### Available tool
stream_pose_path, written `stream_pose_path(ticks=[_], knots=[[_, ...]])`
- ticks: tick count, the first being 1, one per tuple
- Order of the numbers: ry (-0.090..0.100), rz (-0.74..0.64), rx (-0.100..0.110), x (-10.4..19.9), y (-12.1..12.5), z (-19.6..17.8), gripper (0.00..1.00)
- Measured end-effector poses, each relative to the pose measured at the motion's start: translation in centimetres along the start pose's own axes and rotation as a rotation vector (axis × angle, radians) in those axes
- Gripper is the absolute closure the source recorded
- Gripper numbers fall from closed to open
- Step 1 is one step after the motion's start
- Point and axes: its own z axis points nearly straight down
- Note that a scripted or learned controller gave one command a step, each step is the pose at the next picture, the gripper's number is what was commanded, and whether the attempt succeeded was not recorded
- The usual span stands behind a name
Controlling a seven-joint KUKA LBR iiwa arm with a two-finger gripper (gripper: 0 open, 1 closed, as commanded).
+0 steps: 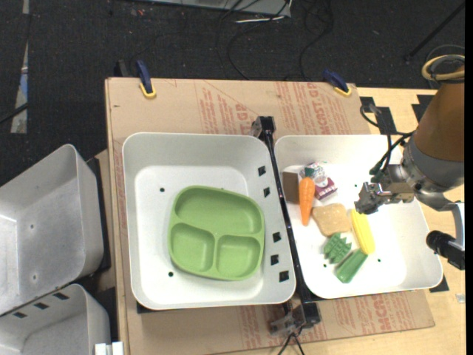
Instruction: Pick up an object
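In the camera view the arm reaches in from the right over the right bin (421, 276), and the hand (367, 200) hangs low just above the top end of the corn (362, 232), so the step looks like the approach, with no grasp made yet. Whether the hand is apart or together I cannot tell; nothing shows held in it. The corn lies beside the bread (331, 218), with the carrot (306, 199) farther left. The next move likely calls for a straight descent centred on the corn, clear of the bread.
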Motion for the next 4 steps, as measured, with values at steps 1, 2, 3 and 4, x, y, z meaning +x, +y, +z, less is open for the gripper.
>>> stream_pose_path(ticks=[1, 2, 3, 4], knots=[[0.000, 0.000, 0.001, 5.7, 0.6, 1.0, 1.00], [0.000, -0.001, -0.001, 11.0, 1.3, 0.2, 1.00], [-0.001, 0.000, 0.000, 16.0, 2.6, 1.6, 1.00], [0.000, -0.001, -0.002, 21.6, 4.0, 0.5, 1.00]])
